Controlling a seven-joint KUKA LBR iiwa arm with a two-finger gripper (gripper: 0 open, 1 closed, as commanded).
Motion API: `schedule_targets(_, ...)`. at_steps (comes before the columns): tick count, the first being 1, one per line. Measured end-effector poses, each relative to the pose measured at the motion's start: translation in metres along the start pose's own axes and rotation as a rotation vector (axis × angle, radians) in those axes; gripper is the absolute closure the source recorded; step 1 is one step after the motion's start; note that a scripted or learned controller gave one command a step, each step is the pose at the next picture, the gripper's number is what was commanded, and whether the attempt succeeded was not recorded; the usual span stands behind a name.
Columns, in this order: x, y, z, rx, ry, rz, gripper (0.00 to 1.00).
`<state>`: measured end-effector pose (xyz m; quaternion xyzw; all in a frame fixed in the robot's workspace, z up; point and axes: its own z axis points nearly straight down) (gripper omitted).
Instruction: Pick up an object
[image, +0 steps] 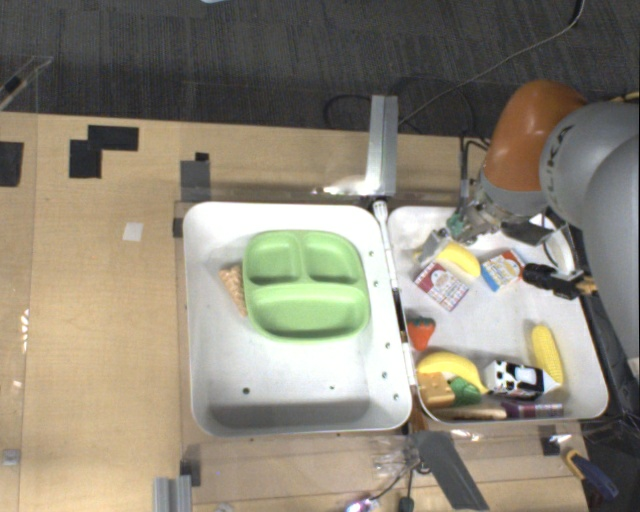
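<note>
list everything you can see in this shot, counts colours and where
bins: 2, white, side by side on the bench
divided tray: 1, green, middle of left bin
tan item: 1, partly under the tray's left edge
red-and-white packet: 1, upper right bin
yellow block: 1, beside the packet
small box: 1, blue, white and orange, upper right bin
corn cob: 1, yellow, right side of right bin
toy cow: 1, black and white, lower right bin
yellow toy: 1, lower left of right bin
arm: 1, grey with orange band, from the right
claw: 1, over the right bin's top
</note>
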<state>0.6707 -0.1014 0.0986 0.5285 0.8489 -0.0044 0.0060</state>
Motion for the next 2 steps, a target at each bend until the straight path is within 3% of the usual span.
schedule_targets(1, 0.008, 0.005, -0.005, -0.009, 0.006, -0.012, 1.00)
schedule_targets(2, 0.004, -0.016, -0.094, -0.009, 0.010, 0.058, 1.00)
